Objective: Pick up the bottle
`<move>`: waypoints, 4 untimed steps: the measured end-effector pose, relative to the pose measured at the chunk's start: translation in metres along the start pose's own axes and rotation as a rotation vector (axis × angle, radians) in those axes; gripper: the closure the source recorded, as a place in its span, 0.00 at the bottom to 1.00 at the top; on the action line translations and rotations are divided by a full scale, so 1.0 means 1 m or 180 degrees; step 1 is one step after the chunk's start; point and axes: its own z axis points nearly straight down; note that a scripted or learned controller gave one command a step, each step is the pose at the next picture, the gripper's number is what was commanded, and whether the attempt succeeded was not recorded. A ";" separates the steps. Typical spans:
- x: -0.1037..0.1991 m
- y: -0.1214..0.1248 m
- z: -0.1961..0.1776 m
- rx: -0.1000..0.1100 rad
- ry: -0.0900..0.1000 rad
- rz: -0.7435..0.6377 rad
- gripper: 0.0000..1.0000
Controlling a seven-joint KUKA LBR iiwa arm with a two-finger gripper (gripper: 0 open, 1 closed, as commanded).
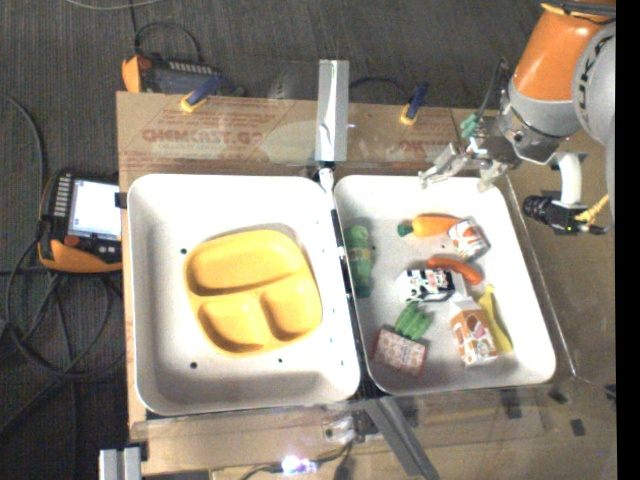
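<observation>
The bottle (358,259) is green and lies on its side along the left wall of the right bin (535,298), lengthwise from far to near. My gripper (462,171) hangs over the far edge of that bin, up and to the right of the bottle and well apart from it. Its two metal fingers (436,173) are spread open with nothing between them.
The right bin also holds a carrot (434,225), a small carton (467,236), a red sausage (456,265), a cow-patterned carton (430,283), a juice carton (472,335), a banana (494,319), a green vegetable (412,319) and a strawberry box (399,351). A yellow divided tray (255,288) lies in the left bin (150,268).
</observation>
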 end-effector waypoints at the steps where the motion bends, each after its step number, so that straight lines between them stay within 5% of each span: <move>1: 0.015 -0.068 -0.007 0.0002 -0.0005 0.0039 0.00; 2: 0.048 -0.005 0.048 0.0004 -0.0010 -0.0369 0.00; 3: 0.042 -0.069 0.139 -0.0008 -0.0010 0.0102 0.00; 4: 0.032 -0.083 0.141 -0.0058 -0.0009 0.0234 0.00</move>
